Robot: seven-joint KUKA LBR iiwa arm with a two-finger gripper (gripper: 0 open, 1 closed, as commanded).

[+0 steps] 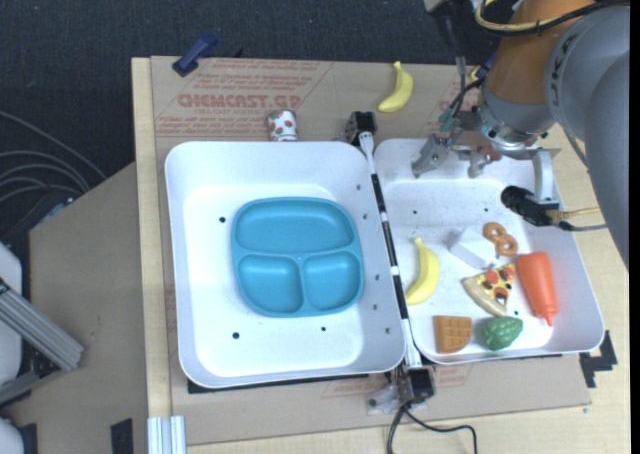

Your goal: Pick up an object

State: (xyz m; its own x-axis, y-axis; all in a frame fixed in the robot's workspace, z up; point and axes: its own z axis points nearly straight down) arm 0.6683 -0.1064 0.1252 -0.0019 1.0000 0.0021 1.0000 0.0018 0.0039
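Toys bunch along the right bin's near edge: waffle, broccoli, pizza slice, carrot, pretzel, with the banana hugging the divider. They're so crowded that a grab could nudge neighbours or clip a wall. Farther back there's open floor, where the claw hovers spread, holding nothing.

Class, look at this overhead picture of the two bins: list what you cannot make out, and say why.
- End effector, camera view: small and seen from above; open or shut cannot be told.
- Small figure behind the left bin: too small to identify.
- Arm: cut off by the right edge.
- Pale flat piece by the pizza slice: too faint against the white bin.
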